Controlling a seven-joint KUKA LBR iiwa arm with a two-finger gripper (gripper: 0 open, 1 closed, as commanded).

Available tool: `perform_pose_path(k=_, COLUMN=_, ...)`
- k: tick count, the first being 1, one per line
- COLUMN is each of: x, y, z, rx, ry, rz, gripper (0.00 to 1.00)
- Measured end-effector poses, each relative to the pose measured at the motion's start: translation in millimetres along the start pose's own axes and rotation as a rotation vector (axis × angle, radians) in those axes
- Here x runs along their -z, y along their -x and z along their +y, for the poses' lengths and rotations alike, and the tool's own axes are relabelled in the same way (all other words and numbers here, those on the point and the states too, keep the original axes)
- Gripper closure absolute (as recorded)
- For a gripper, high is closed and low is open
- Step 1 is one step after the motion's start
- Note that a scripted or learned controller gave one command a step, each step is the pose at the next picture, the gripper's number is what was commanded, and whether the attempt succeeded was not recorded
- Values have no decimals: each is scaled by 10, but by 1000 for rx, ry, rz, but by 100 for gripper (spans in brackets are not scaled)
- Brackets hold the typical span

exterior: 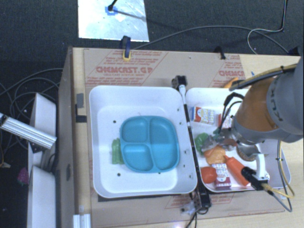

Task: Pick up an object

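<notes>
Orange object (216,154) amid crowded right bin (190,98), tool (220,137) just above

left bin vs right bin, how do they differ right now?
The left bin holds a blue divided plate with a green item beside it; the right bin holds a crowded pile: a small carton, green, orange and red pieces. The arm hangs over the right bin, not the left bin. Much of the left bin's floor is bare; the right bin's is mostly covered. Both are shallow, white and side by side.
</notes>
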State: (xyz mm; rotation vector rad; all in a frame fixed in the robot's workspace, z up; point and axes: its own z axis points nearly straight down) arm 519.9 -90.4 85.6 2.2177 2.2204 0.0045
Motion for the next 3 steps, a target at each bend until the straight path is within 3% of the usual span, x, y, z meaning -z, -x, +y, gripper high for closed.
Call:
perform_pose_path(k=1, x=-7, y=239, z=682, rx=3, ry=-1, rz=-1, gripper=0)
perform_pose_path(k=2, x=-4, y=5, z=206, rx=0, ry=-2, rz=-1, gripper=0)
perform_pose_path(k=3, x=-4, y=-6, z=12, rx=0, ry=-1, rz=0, gripper=0)
